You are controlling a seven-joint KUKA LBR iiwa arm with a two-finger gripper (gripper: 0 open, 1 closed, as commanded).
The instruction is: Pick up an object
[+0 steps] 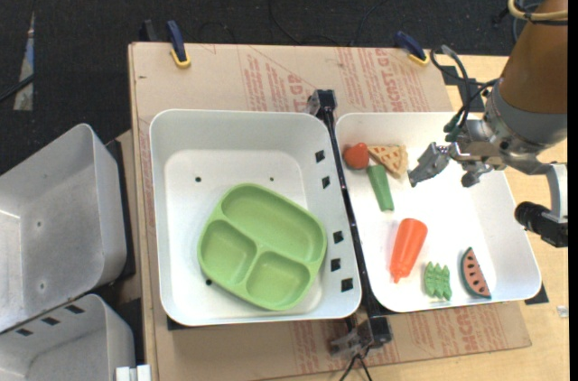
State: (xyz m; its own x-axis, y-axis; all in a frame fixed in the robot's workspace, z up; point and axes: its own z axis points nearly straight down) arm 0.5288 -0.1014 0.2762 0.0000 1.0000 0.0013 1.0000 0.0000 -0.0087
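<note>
The right bin holds several toy foods: a red tomato, a pizza slice, a green pod, an orange carrot, a small green leafy piece and a watermelon slice. My gripper hangs over the bin's upper middle, just right of the pizza slice. Its two fingers stand apart, open, with nothing between them. The left fingertip is close to the pizza slice but apart from it.
In the left bin lies a light green divided plate. Black clips join the bins along the middle wall. Grey tubs stand off the bench at the left. The arm's orange band rises at the right.
</note>
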